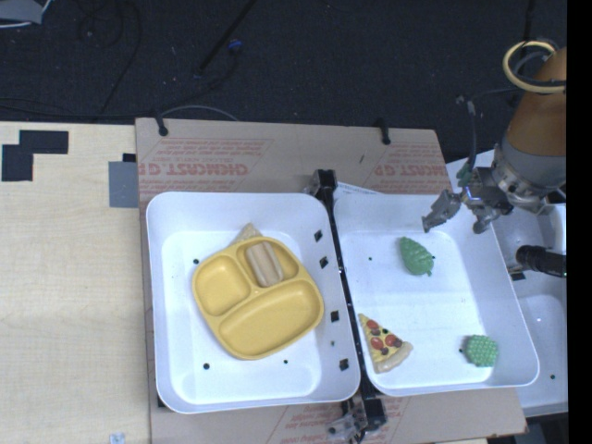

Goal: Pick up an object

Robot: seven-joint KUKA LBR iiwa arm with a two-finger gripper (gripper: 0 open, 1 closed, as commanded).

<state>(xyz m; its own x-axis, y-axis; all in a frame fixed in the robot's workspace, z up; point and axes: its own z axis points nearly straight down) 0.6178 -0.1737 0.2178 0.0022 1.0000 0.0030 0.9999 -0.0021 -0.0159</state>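
Note:
My gripper [461, 214] hangs over the far right corner of the right bin [444, 382], open, with nothing between its two spread fingers. Just below and left of it, a green leafy vegetable toy [416, 255] lies on the bin floor. A pizza slice [383, 342] rests near the bin's front left. A second, smaller green piece [480, 350] sits at the front right.
The left bin [176, 377] holds a yellow divided plate [258, 301] with a hot dog [266, 264] in one compartment. A black divider [338, 285] separates the bins. Cardboard lies under both. The arm's orange band [539, 123] is at the right.

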